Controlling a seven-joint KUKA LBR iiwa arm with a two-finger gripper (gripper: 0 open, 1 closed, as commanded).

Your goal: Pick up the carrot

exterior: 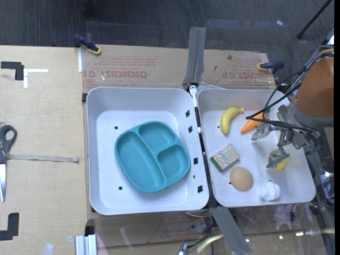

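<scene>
The carrot (248, 126) is a small orange piece lying in the right bin (297, 198), just right of a yellow banana (230, 119). My gripper (269, 145) hangs over the right side of that bin, a little right of and below the carrot. Its fingers stand open: one fingertip (260, 134) is close beside the carrot's right end and the other is lower, near a small yellow object (281, 163). Nothing sits between the fingers. The arm's orange band (319, 86) shows at the right edge.
The right bin also holds a speckled green-and-tan sponge (225, 157), a tan egg-shaped object (241, 178) and a small white object (270, 191). The left bin (101, 158) holds a teal divided plate (153, 156). Scissors (5, 142) lie on the bench at far left.
</scene>
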